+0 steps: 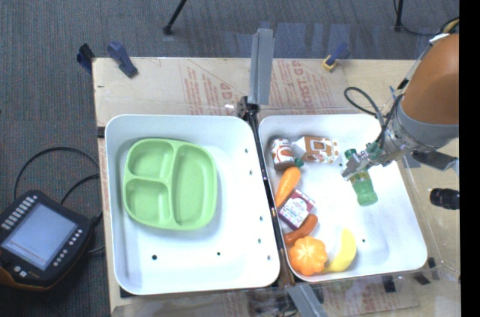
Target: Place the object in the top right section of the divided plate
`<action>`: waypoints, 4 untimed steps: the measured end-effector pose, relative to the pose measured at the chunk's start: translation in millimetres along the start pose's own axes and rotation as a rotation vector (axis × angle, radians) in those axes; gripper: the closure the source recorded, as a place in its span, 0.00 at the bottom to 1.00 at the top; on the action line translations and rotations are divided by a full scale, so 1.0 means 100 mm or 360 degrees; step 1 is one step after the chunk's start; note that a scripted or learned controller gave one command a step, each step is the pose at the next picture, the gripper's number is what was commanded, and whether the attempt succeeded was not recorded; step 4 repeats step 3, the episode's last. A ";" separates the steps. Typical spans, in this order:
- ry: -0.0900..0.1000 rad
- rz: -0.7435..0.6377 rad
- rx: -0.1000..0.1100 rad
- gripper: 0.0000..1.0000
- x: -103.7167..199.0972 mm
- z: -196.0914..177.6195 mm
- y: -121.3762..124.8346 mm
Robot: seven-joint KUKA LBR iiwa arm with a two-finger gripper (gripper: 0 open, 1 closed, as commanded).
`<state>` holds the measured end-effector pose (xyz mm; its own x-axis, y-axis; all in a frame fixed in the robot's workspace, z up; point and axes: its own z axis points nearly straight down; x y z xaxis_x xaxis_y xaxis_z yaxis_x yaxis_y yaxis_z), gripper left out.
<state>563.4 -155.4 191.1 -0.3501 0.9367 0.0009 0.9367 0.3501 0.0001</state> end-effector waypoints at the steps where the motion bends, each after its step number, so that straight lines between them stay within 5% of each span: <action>1: -0.0003 -0.0102 -0.0001 1.00 -0.17 -0.13 -0.14; 2: -0.0003 0.0075 -0.0001 1.00 -0.21 -1.96 -0.32; 3: -0.0002 0.0413 0.0002 1.00 0.07 -2.39 -0.61; 4: -0.0002 0.0413 0.0002 1.00 0.07 -2.39 -0.61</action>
